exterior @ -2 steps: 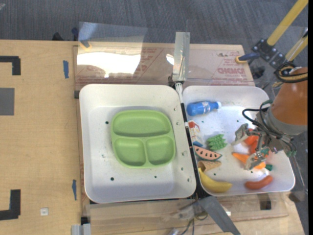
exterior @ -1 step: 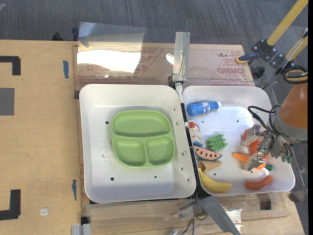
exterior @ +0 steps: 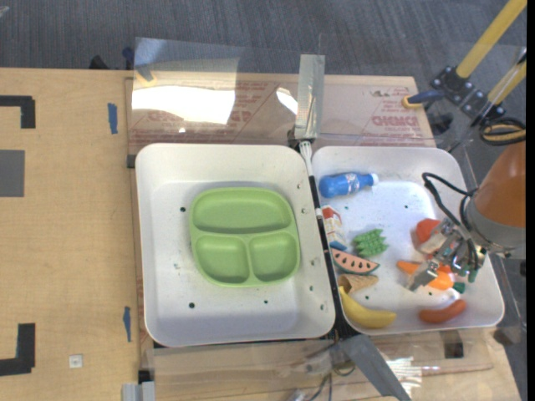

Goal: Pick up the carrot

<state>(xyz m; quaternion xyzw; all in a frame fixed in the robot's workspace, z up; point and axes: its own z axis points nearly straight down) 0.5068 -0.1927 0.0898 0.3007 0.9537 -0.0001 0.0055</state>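
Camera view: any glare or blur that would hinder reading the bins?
Camera view: strong glare on the clear sheet behind the left bin; both bins evenly lit with soft shadows; the plate is sharp; the end effector sits among clutter in the right bin, too small to resolve.

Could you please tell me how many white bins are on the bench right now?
2. The left bin holds a green divided plate. The right bin holds the toy food, with the claw down among it.

The grey arm (exterior: 501, 203) reaches in from the right, wrist angled downward.
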